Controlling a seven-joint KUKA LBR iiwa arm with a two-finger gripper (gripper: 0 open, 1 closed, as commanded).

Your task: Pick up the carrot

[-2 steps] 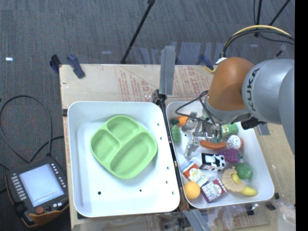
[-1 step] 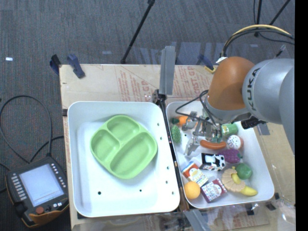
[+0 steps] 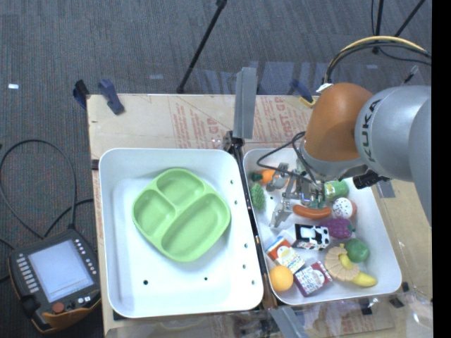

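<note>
The carrot (image 3: 266, 177), a small orange piece with a green top, lies at the upper left of the right bin (image 3: 392, 253), close to the divider. My gripper (image 3: 279, 198) hangs just below and right of it, over the left part of that bin. Its fingers (image 3: 276, 218) stand open, and I see nothing between them. The grey arm with its orange band (image 3: 338, 122) covers the bin's upper middle.
The right bin is crowded: a red-orange sausage shape (image 3: 310, 211), a black-and-white block (image 3: 311, 236), purple grapes (image 3: 340, 227), an orange fruit (image 3: 281, 278), red boxes (image 3: 310, 279), a banana (image 3: 363, 280). The left bin (image 3: 120, 259) holds a green divided plate (image 3: 182, 213).
</note>
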